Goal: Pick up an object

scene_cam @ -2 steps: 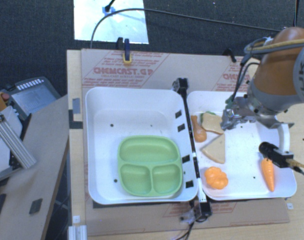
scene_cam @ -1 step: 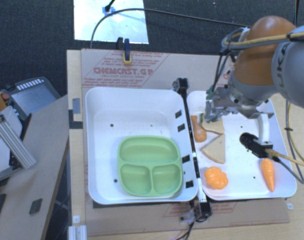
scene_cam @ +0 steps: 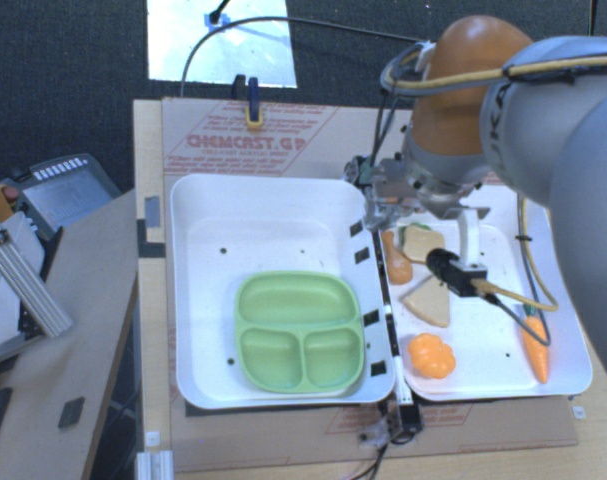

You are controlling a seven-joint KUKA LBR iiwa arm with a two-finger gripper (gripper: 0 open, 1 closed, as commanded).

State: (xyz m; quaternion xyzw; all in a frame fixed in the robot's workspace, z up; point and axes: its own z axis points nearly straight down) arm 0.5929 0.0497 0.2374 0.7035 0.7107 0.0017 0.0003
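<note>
My gripper (scene_cam: 388, 220) hangs low over the far left part of the right bin (scene_cam: 573, 368), close to the wall between the bins. Just below it an orange-brown oblong piece (scene_cam: 396, 265) lies along that wall. A pale slice with a green edge (scene_cam: 421, 240) rests beside the gripper, partly hidden by the wrist. Nearer the front are a tan wedge (scene_cam: 430, 302), a round orange pumpkin-like toy (scene_cam: 431, 356) and a carrot (scene_cam: 536, 349) near the right wall. I see nothing held between the gripper's tips.
The left bin (scene_cam: 198, 268) holds a green divided plate (scene_cam: 300, 330) toward its front right. The grey arm and its orange band (scene_cam: 473, 88) cover the far part of the right bin. A yellow cable (scene_cam: 513, 298) trails over the right bin's floor.
</note>
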